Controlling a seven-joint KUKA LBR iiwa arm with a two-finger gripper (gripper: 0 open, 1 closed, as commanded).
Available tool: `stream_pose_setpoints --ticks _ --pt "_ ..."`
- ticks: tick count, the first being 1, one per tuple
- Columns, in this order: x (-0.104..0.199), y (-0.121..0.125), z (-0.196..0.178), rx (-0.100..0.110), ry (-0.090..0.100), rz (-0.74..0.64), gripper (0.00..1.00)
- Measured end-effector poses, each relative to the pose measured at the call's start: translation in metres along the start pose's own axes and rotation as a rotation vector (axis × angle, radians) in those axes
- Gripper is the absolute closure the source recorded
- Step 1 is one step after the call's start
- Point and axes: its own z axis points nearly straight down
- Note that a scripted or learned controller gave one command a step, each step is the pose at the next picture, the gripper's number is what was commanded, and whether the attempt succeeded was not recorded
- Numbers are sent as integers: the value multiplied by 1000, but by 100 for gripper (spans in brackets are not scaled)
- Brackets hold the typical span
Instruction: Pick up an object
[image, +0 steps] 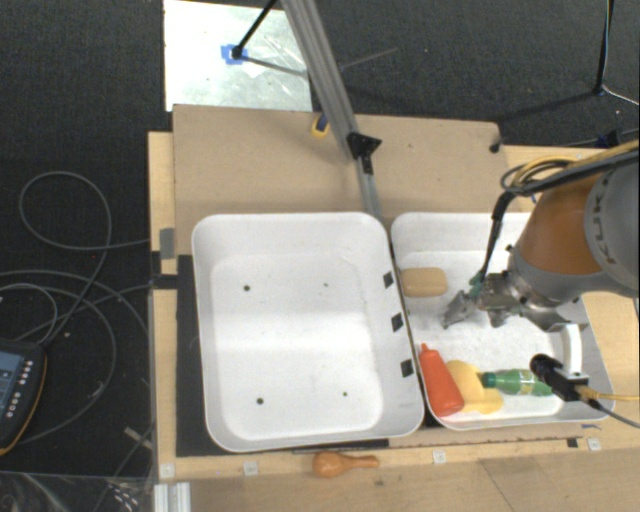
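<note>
No readable text anywhere in frame. Arm housing (610, 215) at right edge shows dark lettering on the grey shell, partly cut off, too blurred to make out. Handheld pendant (18, 385) at lower left has a lit screen, content illegible. Green bottle (518, 381) in lower right of the right bin (440, 235) may carry a label, too small to tell. No numbers or signs.
</note>
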Motion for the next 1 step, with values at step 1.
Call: stream_pose_setpoints --ticks 1 --pt "-1 1 -14 -6 -1 1 100"
